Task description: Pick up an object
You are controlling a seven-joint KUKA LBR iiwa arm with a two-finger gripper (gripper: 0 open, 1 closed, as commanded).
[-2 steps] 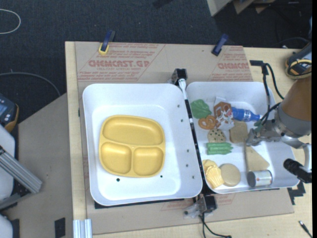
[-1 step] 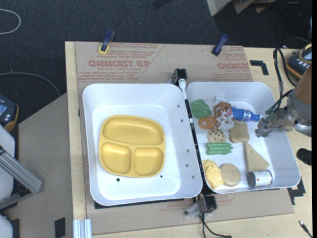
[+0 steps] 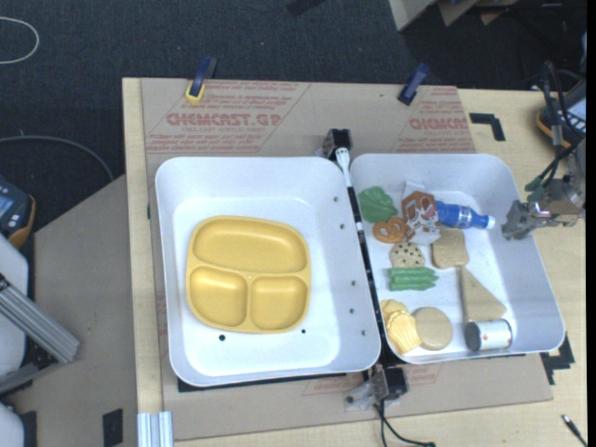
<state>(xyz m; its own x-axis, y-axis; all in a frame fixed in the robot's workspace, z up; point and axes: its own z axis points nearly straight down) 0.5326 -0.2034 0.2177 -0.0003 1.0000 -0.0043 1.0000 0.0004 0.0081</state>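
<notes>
End effector (image 3: 518, 222) at right bin's (image 3: 535, 277) right rim: small, dark grey metal, blocky, lighter grey housing behind. Thin dark cables loop above it. Orange-yellow patch near top of cables.

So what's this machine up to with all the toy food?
A robot arm reaches in from the right, its pincer hovering over the right edge of the right-hand bin. That bin holds a jumble of play food: a blue bottle, a pretzel, crackers, green pieces and a small can. The pincer is not holding anything yet. The left bin holds a yellow divided tray.
</notes>
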